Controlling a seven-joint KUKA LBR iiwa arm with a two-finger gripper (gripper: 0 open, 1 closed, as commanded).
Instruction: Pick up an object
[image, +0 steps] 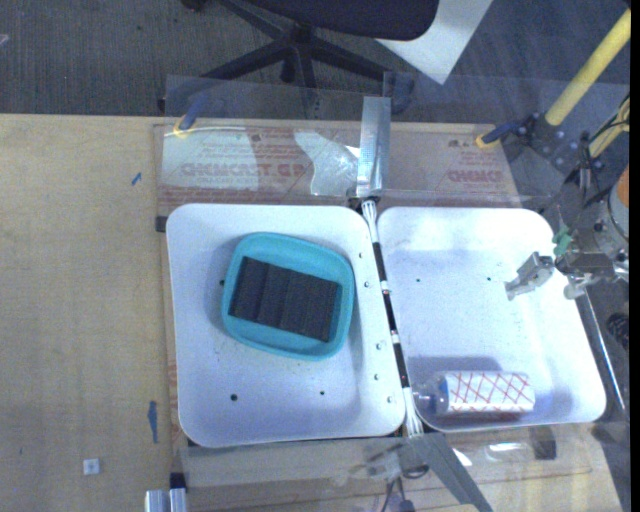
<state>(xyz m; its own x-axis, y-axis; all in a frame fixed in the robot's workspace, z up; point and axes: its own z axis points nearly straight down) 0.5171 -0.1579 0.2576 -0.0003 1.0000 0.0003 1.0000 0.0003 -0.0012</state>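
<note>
A teal dish (288, 293) holding a dark grey block (283, 298) lies in the left bin (200, 400). A clear bottle with a red cross-hatched white label (484, 393) lies on its side at the front of the right bin (460, 260). My gripper (548, 279) hangs over the right bin's right edge, well behind the bottle. It is open, its two pale fingers (524, 274) spread apart with nothing between them.
A raised divider (385, 310) separates the two bins. A metal post (373, 150) and clear plastic sheeting stand behind them. Cables and a yellow bar (592, 62) crowd the far right beside the arm. A chair base sits beyond the bench.
</note>
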